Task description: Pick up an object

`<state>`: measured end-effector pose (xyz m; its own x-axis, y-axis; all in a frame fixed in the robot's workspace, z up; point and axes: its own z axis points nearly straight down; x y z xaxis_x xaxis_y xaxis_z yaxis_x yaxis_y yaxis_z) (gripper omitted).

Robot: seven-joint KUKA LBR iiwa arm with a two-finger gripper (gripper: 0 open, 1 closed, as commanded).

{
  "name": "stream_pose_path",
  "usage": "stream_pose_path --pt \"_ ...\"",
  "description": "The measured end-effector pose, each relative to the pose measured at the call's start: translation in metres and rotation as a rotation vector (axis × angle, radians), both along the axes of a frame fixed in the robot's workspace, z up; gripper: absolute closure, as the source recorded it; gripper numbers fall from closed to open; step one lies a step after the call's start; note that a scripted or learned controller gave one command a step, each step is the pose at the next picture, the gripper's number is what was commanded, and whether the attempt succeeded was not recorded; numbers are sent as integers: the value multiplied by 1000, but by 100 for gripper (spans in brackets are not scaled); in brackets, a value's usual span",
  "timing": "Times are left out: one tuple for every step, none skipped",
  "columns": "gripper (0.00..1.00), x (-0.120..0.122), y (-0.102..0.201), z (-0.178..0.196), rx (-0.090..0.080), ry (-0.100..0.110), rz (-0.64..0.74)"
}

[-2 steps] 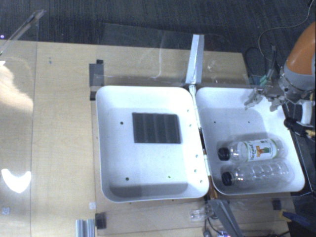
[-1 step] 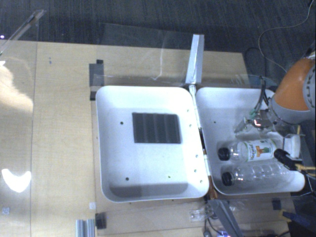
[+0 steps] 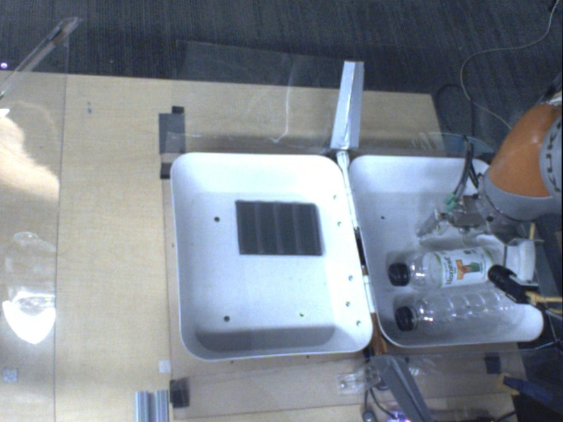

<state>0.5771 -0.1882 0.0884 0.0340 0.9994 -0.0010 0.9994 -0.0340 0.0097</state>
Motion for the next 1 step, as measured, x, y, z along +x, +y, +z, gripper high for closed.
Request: stream_pose_path --pt "0 94 -8 0 -1 6 189"
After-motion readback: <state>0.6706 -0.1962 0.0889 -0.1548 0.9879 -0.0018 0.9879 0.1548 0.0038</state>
